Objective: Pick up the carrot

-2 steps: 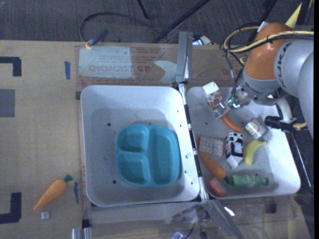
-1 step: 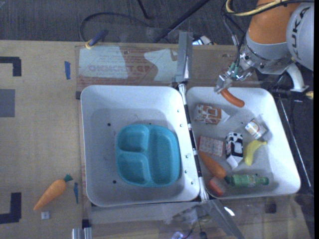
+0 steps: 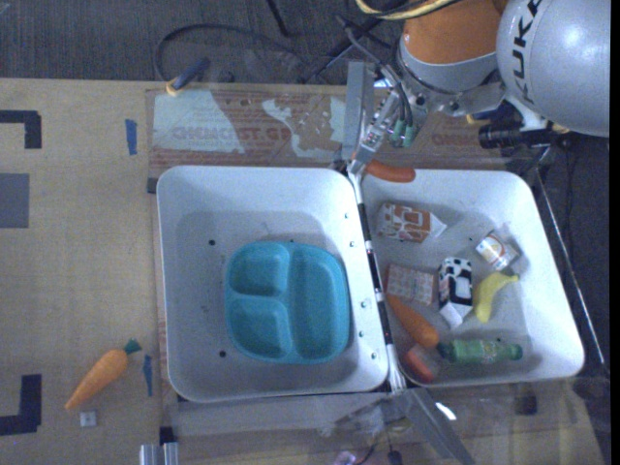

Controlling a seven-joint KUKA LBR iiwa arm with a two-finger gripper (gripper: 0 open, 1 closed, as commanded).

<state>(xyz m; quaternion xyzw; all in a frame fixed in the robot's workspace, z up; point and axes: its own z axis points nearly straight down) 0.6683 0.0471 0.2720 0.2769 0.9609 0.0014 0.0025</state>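
Note:
An orange carrot (image 3: 414,323) lies slanted in the right bin (image 3: 552,260), near the bin's front left corner, between a patterned packet and a green bottle. A second carrot (image 3: 97,378) with a green top lies on the bench outside the bins, at the front left. My gripper (image 3: 356,163) hangs over the back rim where the two bins meet, far behind the carrot in the bin. A small orange-red sausage-like piece (image 3: 390,172) lies just right of the gripper's tip, at the right bin's back edge.
A blue divided plate (image 3: 288,301) sits in the left bin (image 3: 184,221). The right bin also holds a small carton (image 3: 407,223), a patterned packet (image 3: 411,284), a cow-print box (image 3: 455,281), a banana (image 3: 492,294), a small can (image 3: 494,250), a green bottle (image 3: 481,351) and a red item (image 3: 418,361).

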